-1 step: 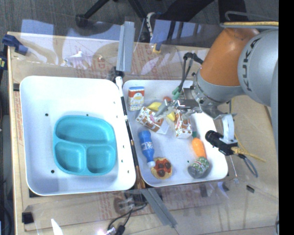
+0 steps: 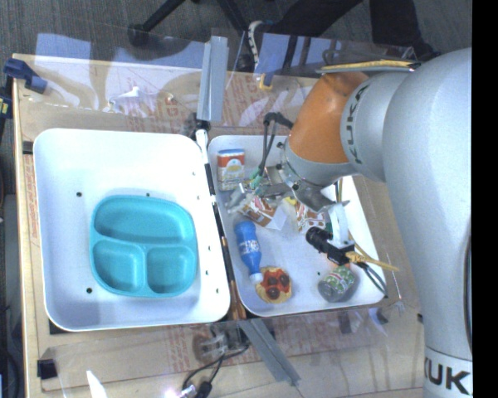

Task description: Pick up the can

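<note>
Gripper (image 2: 270, 191) over right bin (image 2: 367, 222); finger state cannot be told. Small cylindrical can (image 2: 231, 167) just left of it; glossy blue bottle (image 2: 248, 249) below.

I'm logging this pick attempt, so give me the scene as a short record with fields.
left bin: holds a blue divided tray
right bin: can at far left corner, blue bottle, small pizza-like toy, other clutter
arm: over the right bin
gripper: among the clutter, finger state unclear
can: upright, not held
</note>
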`<action>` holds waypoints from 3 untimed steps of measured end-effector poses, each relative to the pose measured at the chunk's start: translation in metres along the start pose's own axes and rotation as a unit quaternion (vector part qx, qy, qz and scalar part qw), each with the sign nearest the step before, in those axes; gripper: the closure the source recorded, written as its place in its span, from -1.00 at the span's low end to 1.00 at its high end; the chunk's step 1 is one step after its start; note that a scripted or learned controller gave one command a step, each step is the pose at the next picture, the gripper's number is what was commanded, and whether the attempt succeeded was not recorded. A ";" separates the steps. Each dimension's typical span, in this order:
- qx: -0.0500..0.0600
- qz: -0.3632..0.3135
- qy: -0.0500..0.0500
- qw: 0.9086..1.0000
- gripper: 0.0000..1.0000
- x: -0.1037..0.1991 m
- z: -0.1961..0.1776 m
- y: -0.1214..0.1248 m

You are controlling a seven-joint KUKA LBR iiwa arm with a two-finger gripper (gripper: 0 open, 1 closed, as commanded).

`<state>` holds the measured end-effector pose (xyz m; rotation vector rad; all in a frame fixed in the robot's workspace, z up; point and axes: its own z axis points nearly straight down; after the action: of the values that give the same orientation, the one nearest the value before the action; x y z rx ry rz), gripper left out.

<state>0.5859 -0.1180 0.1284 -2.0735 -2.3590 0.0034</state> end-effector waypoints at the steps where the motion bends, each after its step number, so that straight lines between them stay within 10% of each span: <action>1: -0.013 0.003 -0.006 1.000 -1.00 -0.006 0.019 0.008; 2: -0.021 0.001 -0.010 1.000 1.00 -0.009 0.003 0.012; 3: -0.001 0.017 0.000 1.000 1.00 -0.080 -0.094 0.017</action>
<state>0.6134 -0.1950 0.2221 -2.1137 -2.3245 -0.0001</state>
